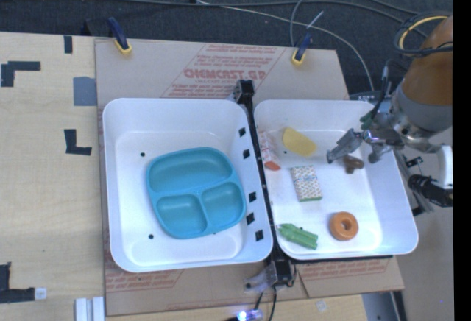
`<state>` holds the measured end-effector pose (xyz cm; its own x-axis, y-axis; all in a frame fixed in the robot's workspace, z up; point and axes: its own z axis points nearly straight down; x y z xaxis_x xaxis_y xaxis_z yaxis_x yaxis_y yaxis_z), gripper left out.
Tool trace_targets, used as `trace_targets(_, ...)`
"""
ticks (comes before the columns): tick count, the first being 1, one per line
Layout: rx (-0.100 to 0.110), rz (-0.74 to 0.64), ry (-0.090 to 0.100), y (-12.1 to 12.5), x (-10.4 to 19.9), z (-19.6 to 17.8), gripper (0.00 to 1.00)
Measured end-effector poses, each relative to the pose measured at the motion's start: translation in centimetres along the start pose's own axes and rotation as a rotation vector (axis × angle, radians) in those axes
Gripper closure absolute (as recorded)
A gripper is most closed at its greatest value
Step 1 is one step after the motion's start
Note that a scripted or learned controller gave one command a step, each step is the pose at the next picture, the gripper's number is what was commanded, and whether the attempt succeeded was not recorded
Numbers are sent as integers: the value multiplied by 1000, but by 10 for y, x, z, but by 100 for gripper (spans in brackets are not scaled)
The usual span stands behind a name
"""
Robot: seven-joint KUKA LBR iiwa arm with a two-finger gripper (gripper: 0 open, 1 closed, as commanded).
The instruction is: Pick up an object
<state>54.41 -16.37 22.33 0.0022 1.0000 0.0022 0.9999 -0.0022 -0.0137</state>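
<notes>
A grey arm with an orange band reaches in over the right bin (401,187), its pincer (358,150) hanging with fingers spread and nothing between them, close to that bin's right wall. A small brown object (355,163) lies just beneath the fingertips; whether they touch it cannot be told. Other candidates sit in the same bin: a yellow block (298,141) towards the far edge, a patterned packet (305,183) at the centre, an orange ring (344,225) and a green piece (298,235) near the front edge. A blue divided plate (195,191) rests in the left bin (118,128). The risk here looks plain: the brown object is small and low, so closing fingers could pass over it or nudge it against the wall, and a descent this near the rim could strike the bin itself.
</notes>
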Motion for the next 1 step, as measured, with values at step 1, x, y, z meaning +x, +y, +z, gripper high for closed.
trace_targets(1, -13, -3, -2, 3, 0, -7, 0)
